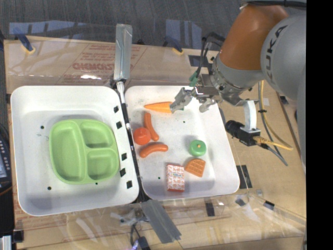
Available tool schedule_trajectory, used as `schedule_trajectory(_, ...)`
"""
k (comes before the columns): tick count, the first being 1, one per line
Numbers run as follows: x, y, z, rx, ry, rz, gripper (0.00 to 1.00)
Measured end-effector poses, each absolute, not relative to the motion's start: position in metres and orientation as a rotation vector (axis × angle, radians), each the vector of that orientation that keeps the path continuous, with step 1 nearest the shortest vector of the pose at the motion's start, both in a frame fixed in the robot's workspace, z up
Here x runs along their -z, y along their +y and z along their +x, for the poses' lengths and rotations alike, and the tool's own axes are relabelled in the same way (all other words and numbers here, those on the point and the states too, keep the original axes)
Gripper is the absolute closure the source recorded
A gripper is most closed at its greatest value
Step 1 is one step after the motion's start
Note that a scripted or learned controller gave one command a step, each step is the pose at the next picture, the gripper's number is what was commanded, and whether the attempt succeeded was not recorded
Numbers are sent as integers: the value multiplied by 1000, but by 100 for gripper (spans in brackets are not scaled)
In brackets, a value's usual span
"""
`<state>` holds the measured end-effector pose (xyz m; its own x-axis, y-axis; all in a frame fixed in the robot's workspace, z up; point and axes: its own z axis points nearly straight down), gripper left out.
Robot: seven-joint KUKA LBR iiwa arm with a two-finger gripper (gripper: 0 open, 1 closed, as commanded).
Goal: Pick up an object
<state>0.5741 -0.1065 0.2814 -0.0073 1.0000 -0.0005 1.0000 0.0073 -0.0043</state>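
We see the arm (260, 40) reaching in from the right over the right bin (223, 139), while the left bin (26, 139) carries a green divided plate (83, 151). The gripper (194, 101) hangs over the far part of the right bin with its two fingers spread apart and nothing between them, one finger (180, 99) just beside the thick end of the carrot (158, 107). We judge that the step in hand is the approach: no object is grasped yet. The candidates all lie in the right bin: the carrot at the far side, two sausages (154, 149) and a tomato (141, 136) near the divider, a small carton (175, 177) at the near edge, a waffle piece (196, 167) and a green round fruit (197, 148) (perhaps an apple). The next move probably calls for shifting slightly toward the carrot, descending so the fingers come on both sides of it, then closing and lifting.
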Motion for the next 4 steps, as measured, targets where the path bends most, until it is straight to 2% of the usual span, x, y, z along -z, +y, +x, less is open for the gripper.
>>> schedule_trajectory(1, -215, -75, 509, -6, -2333, -2098, 0)
schedule_trajectory(2, -92, -94, 546, -2, -2421, -1999, 0)
schedule_trajectory(3, -101, -95, 546, -5, -2424, -1993, 100)
schedule_trajectory(4, -193, -38, 585, 0, -2347, -2088, 100)
